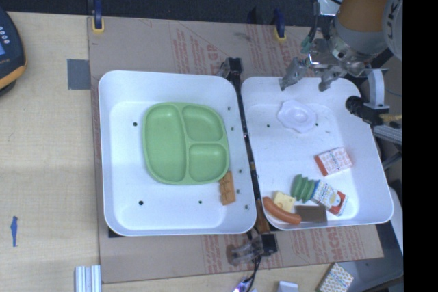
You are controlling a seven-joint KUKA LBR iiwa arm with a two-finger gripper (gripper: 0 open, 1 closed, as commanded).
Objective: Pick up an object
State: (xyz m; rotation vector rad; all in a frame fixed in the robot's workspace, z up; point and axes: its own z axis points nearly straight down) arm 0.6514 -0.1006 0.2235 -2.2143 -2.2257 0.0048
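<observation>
Hand open, empty, over right bin's far rim, clear plastic cup just below it, red-and-white packet further toward the camera, print illegible, green tray in left bin, red lettering on cardboard unreadable.

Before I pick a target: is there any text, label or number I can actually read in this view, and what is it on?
No text is legible.
Cardboard sheet under the bins: red printed lettering, too faint and blurred to read.
Small red-and-white packet in the right bin: print too small.
Colourful packet near it: print blurred.
Device at the left edge: buttons visible, markings unreadable.
</observation>
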